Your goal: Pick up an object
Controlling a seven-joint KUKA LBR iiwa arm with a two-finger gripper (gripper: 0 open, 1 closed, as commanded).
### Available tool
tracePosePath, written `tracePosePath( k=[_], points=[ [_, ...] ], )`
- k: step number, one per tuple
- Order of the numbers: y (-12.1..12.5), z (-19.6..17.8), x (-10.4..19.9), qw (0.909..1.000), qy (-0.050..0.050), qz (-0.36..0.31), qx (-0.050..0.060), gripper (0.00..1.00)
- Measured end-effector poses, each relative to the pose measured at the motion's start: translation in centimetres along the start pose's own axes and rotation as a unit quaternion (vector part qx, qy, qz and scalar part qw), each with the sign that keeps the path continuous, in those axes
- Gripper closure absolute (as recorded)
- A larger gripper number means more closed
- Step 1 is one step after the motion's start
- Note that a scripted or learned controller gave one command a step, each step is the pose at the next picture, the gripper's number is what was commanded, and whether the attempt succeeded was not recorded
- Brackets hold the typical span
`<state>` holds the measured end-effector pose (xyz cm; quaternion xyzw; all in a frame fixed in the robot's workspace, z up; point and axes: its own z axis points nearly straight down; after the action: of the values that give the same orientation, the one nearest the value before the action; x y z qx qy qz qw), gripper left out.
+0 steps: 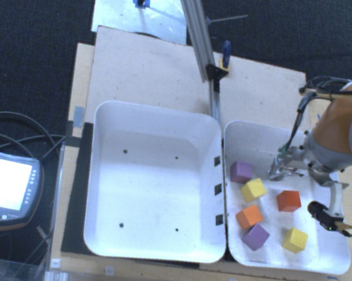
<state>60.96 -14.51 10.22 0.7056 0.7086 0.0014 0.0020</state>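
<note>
Red block (289, 201) sits in right bin (336, 261), just below and right of end effector (282, 170). Yellow block (254, 189) lies below-left, about as near. Cannot tell if end effector grips anything.

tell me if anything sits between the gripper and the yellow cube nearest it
Nothing visible does. The gripper hangs over bare bin floor, up and right of the yellow cube; the purple cube lies off to the left.
</note>
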Motion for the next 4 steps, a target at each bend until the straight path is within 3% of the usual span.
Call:
tracePosePath(
  k=[3, 4],
  points=[
    [0.9, -16.3, 0.4, 1.0000, 0.000, -0.001, -0.002, 1.00],
    [1.7, -14.7, 5.5, 1.0000, 0.001, -0.003, 0.001, 1.00]
  ],
)
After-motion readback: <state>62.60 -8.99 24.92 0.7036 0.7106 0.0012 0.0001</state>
